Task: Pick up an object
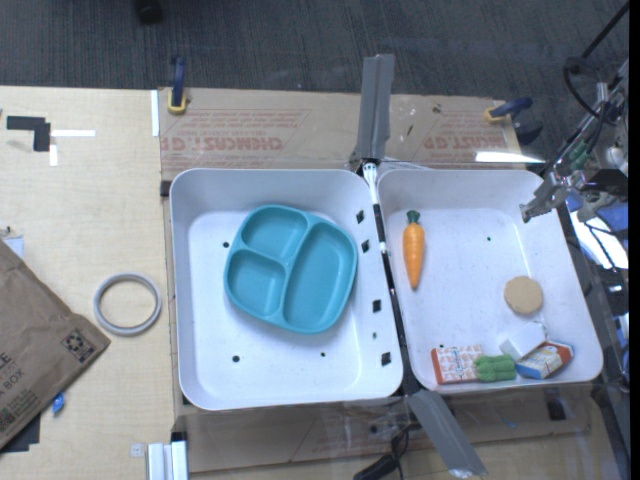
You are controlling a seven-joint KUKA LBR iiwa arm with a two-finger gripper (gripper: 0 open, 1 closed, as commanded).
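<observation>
The right bin [470,200] holds an orange carrot [413,253] with a green top, lying near its left wall. A tan round biscuit [523,295] lies toward the right wall. Along the front wall lie a red and white packet [458,364], a green toy [494,369] and a small orange, white and blue carton [545,360]. A teal divided plate [291,268] sits in the left bin [200,298]. My gripper [537,205] hangs over the right bin's far right corner, well apart from every object, and is partly lost among cables.
A grey roll of tape [127,302] and a brown cardboard box [35,353] lie on the bench to the left. A grey post [376,108] rises between the bins at the back. Blue clamps [177,86] [512,110] hold the cardboard sheet.
</observation>
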